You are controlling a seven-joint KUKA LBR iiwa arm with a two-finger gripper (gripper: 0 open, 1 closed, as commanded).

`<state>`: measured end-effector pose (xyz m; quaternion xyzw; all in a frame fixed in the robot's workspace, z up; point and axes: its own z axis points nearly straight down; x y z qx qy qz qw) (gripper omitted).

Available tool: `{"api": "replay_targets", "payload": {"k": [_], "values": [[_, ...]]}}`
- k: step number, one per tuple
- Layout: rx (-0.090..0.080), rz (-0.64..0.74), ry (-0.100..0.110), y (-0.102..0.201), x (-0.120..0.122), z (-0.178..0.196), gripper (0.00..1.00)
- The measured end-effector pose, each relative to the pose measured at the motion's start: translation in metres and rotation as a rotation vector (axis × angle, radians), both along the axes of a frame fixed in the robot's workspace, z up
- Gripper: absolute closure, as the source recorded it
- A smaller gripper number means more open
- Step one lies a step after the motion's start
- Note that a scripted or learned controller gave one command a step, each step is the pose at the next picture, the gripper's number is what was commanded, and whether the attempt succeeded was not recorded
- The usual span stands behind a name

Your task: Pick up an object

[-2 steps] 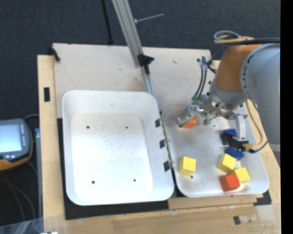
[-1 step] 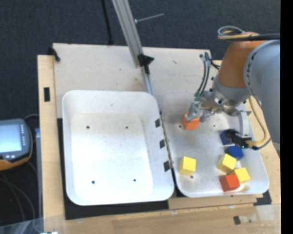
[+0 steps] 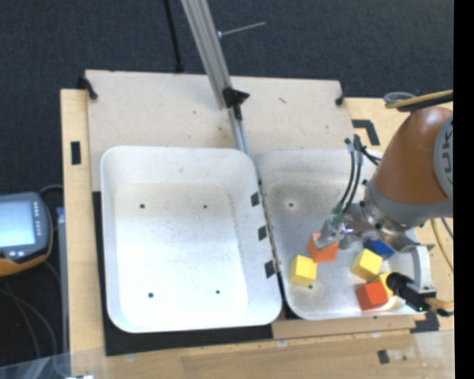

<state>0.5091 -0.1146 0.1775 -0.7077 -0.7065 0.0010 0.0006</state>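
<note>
Danger here comes mostly from crowding. The gripper (image 3: 332, 235) is low in the right bin (image 3: 288, 180), right at the orange block (image 3: 324, 251), which lies just under its tip. Whether the jaws are released or clenched I cannot tell, because the wrist hides them, and I cannot see the block between them. A yellow block (image 3: 304, 270) sits just beside the orange one, to the lower left. If the tip comes down a little off centre, I think it may push the orange block against the yellow one instead of taking it. A second yellow block (image 3: 368, 264), a blue block (image 3: 378, 249) and a second orange block (image 3: 372, 294) lie near, under the arm (image 3: 411, 172), so a sideways move could scatter them. The left bin (image 3: 118, 212) plays no part.
</note>
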Motion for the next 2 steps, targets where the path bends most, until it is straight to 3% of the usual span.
{"api": "replay_targets", "payload": {"k": [1,2], "values": [[0.001,0.011,-0.009,0.062,0.034,0.052,1.0],[0.003,0.011,-0.002,0.143,0.019,0.046,1.0]]}}
